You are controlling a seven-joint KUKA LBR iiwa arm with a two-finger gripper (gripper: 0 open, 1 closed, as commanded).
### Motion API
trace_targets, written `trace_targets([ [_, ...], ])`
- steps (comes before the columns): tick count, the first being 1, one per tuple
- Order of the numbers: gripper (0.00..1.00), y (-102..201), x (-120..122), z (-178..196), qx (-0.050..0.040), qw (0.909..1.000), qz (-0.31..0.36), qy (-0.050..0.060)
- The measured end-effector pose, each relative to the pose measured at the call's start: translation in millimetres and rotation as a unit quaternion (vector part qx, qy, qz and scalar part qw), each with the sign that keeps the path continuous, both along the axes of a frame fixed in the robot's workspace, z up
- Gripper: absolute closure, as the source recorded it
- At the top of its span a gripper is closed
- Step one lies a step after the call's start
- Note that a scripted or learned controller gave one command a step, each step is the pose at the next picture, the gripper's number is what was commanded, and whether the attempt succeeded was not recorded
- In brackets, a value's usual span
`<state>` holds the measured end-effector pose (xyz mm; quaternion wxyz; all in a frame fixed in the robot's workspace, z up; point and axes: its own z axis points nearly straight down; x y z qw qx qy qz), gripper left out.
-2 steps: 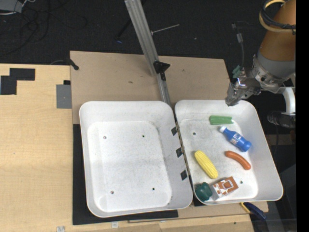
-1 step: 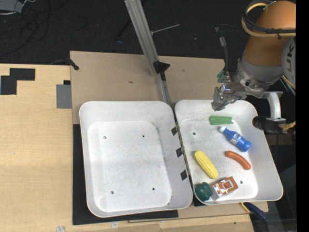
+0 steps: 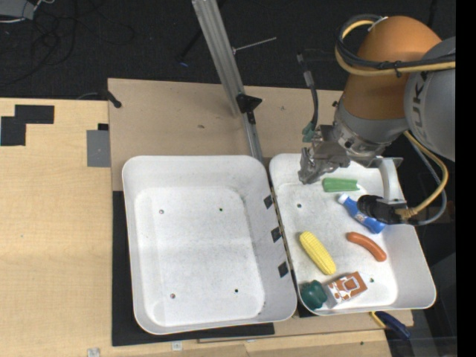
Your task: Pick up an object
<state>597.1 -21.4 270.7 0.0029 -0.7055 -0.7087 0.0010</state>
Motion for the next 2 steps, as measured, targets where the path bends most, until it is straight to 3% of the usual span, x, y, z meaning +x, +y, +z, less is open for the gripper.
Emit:
trace_targets([
  [2, 1.00, 99.1, -53.4, -6.0, -0.0005, 1.0000, 0.000, 0.000],
])
